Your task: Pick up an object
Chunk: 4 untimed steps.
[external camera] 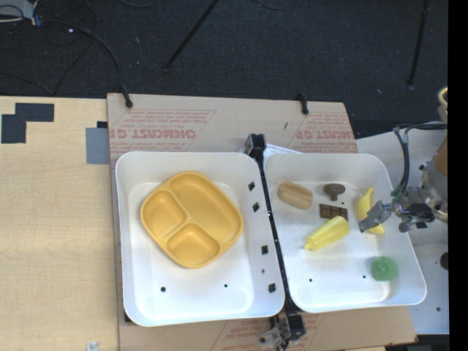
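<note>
The right bin (pixel 409 284) holds several small objects: a tan bread roll (pixel 295 194), a brown mushroom-shaped piece (pixel 334 191), a dark brown block (pixel 333 211), a yellow bottle-like piece (pixel 327 233), a yellow banana-like piece (pixel 365 203) and a green round piece (pixel 383 268). My gripper (pixel 393 218) hangs at this bin's right side, just right of the banana-like piece. It stands open, one grey finger (pixel 376 216) close beside that piece. Nothing shows between the fingers.
The left bin (pixel 139 284) holds a yellow divided plate (pixel 191 218). A black divider (pixel 267 225) runs between the bins. Cardboard (pixel 219 126) lies under both bins. The arm's cables (pixel 404 159) hang at the right edge.
</note>
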Each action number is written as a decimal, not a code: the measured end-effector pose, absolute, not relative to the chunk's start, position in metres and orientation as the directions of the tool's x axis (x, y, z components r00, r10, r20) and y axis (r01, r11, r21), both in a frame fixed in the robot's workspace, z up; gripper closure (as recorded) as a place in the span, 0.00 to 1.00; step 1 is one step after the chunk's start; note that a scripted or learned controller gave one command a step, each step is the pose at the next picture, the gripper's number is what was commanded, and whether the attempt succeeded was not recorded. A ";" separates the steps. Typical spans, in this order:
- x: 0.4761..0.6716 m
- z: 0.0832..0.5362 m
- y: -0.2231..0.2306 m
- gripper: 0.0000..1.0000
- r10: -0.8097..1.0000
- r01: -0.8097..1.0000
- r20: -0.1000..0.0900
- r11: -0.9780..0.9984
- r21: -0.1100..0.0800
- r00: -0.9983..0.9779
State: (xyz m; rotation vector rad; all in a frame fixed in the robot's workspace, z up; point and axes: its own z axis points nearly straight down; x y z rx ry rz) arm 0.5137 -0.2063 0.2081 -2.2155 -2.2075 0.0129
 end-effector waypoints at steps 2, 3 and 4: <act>0.516 0.151 -0.206 0.00 1.000 1.000 0.003 0.000 -0.008 0.000; 0.517 0.088 -0.200 0.00 1.000 1.000 0.004 0.000 -0.008 0.000; 0.517 0.088 -0.200 0.00 1.000 1.000 0.002 -0.002 -0.003 0.002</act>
